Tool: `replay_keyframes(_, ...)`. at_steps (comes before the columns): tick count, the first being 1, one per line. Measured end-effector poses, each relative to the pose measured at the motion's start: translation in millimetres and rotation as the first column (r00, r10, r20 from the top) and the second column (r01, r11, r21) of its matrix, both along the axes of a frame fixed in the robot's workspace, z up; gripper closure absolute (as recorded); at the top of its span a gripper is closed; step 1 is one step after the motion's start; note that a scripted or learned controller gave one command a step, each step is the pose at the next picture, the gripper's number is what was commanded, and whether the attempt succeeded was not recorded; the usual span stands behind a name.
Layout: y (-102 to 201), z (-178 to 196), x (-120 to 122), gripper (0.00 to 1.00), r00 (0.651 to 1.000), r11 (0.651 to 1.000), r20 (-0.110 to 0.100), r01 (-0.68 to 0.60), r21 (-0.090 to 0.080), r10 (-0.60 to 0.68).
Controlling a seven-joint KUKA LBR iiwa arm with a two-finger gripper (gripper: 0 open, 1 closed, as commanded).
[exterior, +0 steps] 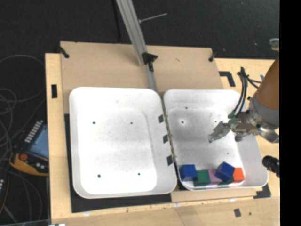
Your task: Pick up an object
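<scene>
A: Gripper point(217, 133) is hanging over the middle of the right bin point(197, 100), arm point(268, 95) reaching in from the right. Nothing between the fingers.

B: Fingers spread or pressed together?

A: Can't tell. They're pointing left and blurring into one grey tip against the white floor.

B: Where are the targets?

A: All bunched along the near wall of the right bin. Left to right: blue block point(188, 171), green block point(202, 176), a pale purple piece point(215, 176) lying low, a second blue block point(225, 170) sitting tilted, then orange block point(238, 174). Most are touching neighbours. Left bin point(117, 140) isn't offering anything to grab.

B: So the gripper is well short of them.

A: Yes, it's sitting farther back than the row. I'm judging the step as approach: moving nearer, then descending.

B: Best pick?

A: I'm leaning to the left blue block. It has open floor on its left and far sides, so fingers can straddle it without nudging the rest. The tilted blue one looks risky, likely slipping as the fingers close.

B: Watch-outs?

A: Near wall is crowding the whole row. Setting the closing axis left-right keeps both fingers off the rim. Opening wide before dropping, coming straight down, closing only once low on the block's sides.

B: And the green one beside it?

A: Just beside, maybe touching. The right finger is needing that gap, so centring matters.
</scene>
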State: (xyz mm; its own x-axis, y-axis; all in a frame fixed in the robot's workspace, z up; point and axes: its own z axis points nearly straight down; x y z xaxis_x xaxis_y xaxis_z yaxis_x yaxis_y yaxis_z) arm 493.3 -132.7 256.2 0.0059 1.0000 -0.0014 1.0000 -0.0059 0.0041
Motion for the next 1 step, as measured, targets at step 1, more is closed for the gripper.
replay_keyframes(1, -0.1, 0.0, 0.0, 0.0, 1.0, 1.0, 0.001, 0.001, 0.0, -0.001)
